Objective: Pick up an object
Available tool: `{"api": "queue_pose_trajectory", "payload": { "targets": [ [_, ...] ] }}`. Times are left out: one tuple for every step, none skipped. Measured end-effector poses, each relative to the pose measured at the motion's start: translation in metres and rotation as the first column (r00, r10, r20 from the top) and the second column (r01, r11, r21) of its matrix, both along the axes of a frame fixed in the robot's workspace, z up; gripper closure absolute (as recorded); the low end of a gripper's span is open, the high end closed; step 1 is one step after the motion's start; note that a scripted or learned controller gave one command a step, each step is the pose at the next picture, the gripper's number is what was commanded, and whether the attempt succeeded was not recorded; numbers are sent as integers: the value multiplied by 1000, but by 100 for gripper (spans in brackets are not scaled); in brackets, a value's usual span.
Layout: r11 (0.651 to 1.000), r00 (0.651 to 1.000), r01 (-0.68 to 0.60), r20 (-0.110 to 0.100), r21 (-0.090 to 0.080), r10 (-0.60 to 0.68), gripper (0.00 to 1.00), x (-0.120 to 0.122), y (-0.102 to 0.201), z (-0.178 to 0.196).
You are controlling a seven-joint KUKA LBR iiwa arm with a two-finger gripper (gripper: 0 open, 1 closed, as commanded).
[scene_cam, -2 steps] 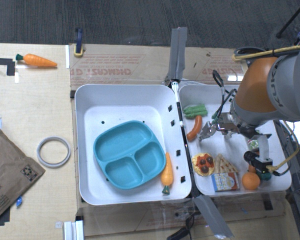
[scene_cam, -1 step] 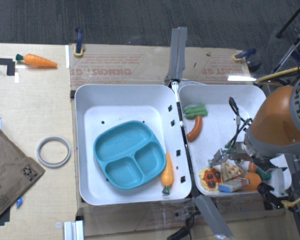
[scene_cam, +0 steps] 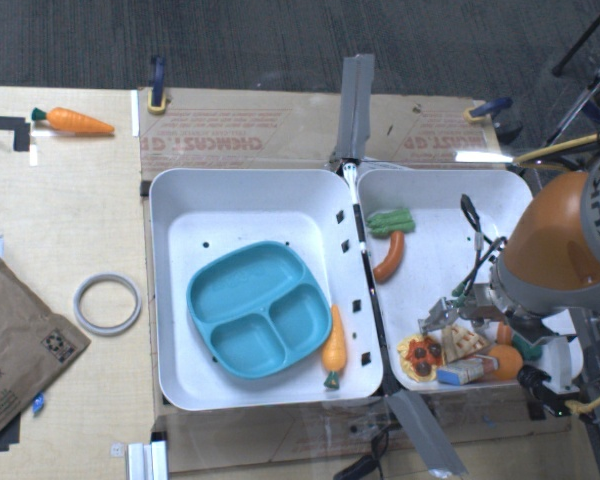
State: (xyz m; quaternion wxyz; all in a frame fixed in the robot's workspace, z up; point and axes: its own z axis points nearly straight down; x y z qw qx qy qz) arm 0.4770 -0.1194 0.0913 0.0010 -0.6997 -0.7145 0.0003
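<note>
Metal gripper point(scene_cam: 448, 315) is hanging low in the right bin point(scene_cam: 430, 193), over the toy food pile at its front edge; can't tell how it's set. Pile is sitting just under it: pizza slice point(scene_cam: 418, 356), waffle piece point(scene_cam: 464, 342), small carton point(scene_cam: 466, 371). Hot dog point(scene_cam: 389, 256) is lying farther back, long axis running near-to-far, tilting slightly right, top end touching the green pepper point(scene_cam: 390, 220). Left bin point(scene_cam: 170, 298) is holding a teal divided plate point(scene_cam: 258, 310), with a carrot point(scene_cam: 334, 345) lying alongside, tip pointing away. Another carrot point(scene_cam: 72, 121) is resting on the bench, far left.
</note>
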Motion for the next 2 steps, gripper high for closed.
{"api": "queue_pose_trajectory", "payload": {
  "targets": [
    [1000, 1000, 0, 0, 0, 0, 0, 0, 0, 0],
    [988, 988, -156, 1, -1, 156, 0, 42, 10, 73]
  ]
}}
